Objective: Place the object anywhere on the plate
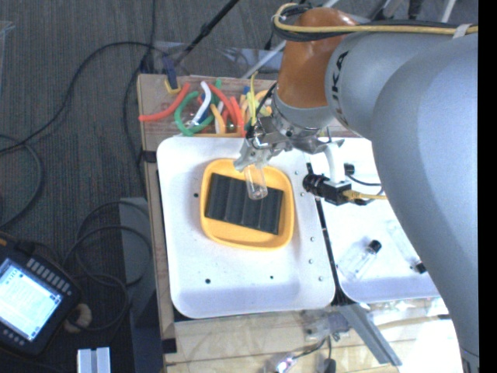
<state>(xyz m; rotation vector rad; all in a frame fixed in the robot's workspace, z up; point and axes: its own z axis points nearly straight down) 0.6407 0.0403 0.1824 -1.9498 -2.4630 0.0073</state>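
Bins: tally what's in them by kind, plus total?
Yellow plate with dark ridged insert: 1, left bin
Clear vial at the gripper, over the plate: 1
Clear vial with black cap: 1, right bin
Total: 3

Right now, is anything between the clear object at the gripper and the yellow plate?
Nothing visible. The clear object hangs just under the gripper, directly over the yellow plate, and the plate's dark ridged centre looks bare.
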